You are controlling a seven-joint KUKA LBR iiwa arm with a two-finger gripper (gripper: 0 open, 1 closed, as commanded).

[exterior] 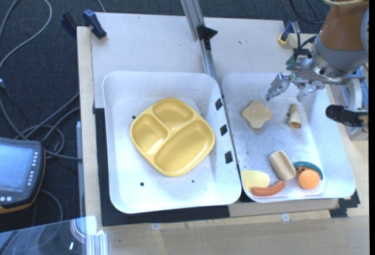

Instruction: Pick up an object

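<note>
While open and empty above the right bin's (328, 131) far edge, gripper (291, 88) yet to grasp anything; toast (256, 114) mid-bin, roll (293, 115) beside it, other food at near edge.

You get even, soft overhead light with no hard shadows. The two white bins (117, 131) read bright and near washed out, while the dark floor toward nine and twelve o'clock stays dim. A mild sheen sits on the yellow plate (172, 136). Focus is slightly soft all over, and the arm (345, 19) at two o'clock looks a little blurred.
</note>
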